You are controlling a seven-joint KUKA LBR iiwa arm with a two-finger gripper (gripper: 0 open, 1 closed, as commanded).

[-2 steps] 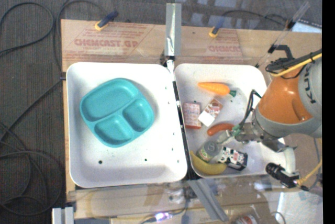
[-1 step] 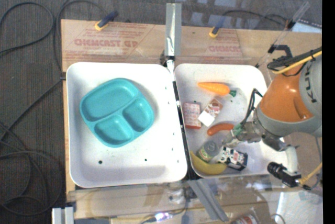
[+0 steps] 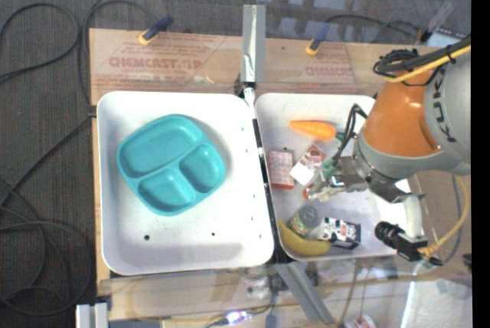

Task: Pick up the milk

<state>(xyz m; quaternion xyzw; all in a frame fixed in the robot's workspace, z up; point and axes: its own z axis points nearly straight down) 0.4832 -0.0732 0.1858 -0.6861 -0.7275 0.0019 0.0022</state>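
Pincer (image 3: 320, 187), grip state unclear, hangs low beside the milk (image 3: 310, 162).

Divided tray (image 3: 172, 163) in the left bin (image 3: 111, 242), carrot (image 3: 312, 129) at the right bin's (image 3: 269, 113) far side, banana (image 3: 303, 242) near its front edge, milk (image 3: 308, 163) between them

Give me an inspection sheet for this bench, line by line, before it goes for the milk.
Surface: two white bins side by side on a bench.
Job's things: small milk carton in the right bin, below the carrot.
Clutter: teal divided plate in the left bin; pink box, banana, can, dark packet in the right.
Gripper: gripper low beside the carton, fingers unclear.
Cables: black loops on the floor.
Surroundings: grey carpet.
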